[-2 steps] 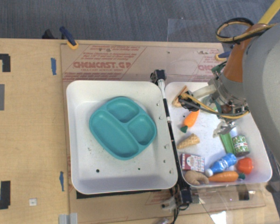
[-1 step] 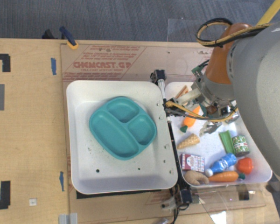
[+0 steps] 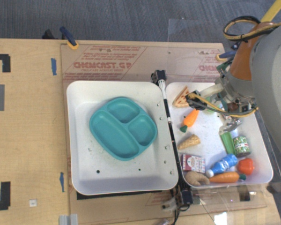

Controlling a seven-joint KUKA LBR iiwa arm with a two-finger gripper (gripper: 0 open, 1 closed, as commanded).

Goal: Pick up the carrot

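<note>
You are looking down on 2 white bins side by side. The left bin (image 3: pixel 79 125) holds a teal divided plate (image 3: pixel 123 128). The right bin (image 3: pixel 264 161) holds toy food, and the arm reaches into it from the right.

The carrot (image 3: pixel 225 177) lies near the front edge of the right bin, close to its right corner. Its long axis runs almost left to right across the view. Its narrow orange end points left toward a brown potato-like piece (image 3: pixel 195 177), and its green top points right, just below a red tomato (image 3: pixel 246 165). A blue bottle (image 3: pixel 224 163) sits just behind it.

The gripper (image 3: pixel 229 122) hangs near the bin's middle-right, above a green bottle (image 3: pixel 228 142). The carrot lies toward the front of the bin from it, well apart. You cannot tell from here whether its grip is released or clenched, and nothing shows between its tips.
</note>
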